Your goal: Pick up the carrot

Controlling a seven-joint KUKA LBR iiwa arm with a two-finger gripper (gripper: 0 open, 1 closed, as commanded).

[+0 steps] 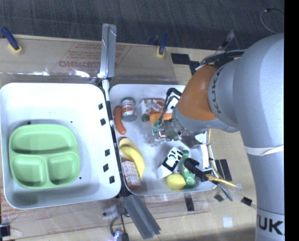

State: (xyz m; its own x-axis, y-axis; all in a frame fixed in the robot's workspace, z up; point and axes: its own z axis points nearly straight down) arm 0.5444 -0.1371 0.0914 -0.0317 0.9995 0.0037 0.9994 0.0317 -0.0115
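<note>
The gripper, jaw state hidden, hangs well right of the carrot and may grab the nearby can instead

A bulky arm of smooth, rounded light-grey casings is seen, its segments parted by thin pale seams. A glossy orange band is wrapped above the wrist. Dark letters "KU" are printed on the grey shell at five o'clock and beside the band. A small metallic claw of dark and silver parts is fitted below the band.
</note>
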